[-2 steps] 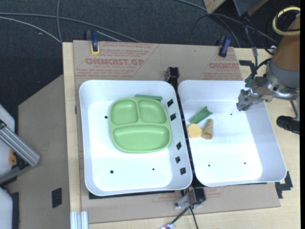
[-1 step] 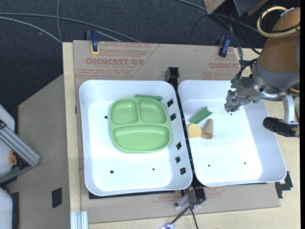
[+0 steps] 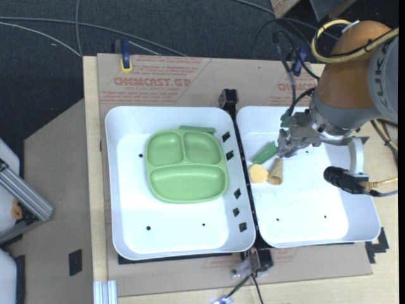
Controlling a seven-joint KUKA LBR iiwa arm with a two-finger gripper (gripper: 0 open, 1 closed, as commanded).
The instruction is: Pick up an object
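In the right bin [image 3: 316, 223], near its left wall, lie three small things. A green stick [image 3: 264, 152] lies slanted, with a pale yellow round piece [image 3: 257, 173] and a tan cone-shaped piece [image 3: 276, 171] just below it. My gripper [image 3: 284, 147] hangs low over the right end of the green stick and just above the tan piece. Nothing shows between its tips from this angle. The left bin [image 3: 126, 220] holds a light green divided plate [image 3: 186, 166], and a darker green flat piece [image 3: 197, 130] pokes out from behind the plate's far edge.
Both bins sit on a cardboard sheet [image 3: 158, 75] on the bench. A black clamp [image 3: 228, 97] stands at the far end of the wall between the bins, and small black tabs [image 3: 237, 195] line that wall. The arm's orange band [image 3: 351, 62] looms over the right bin's far side.
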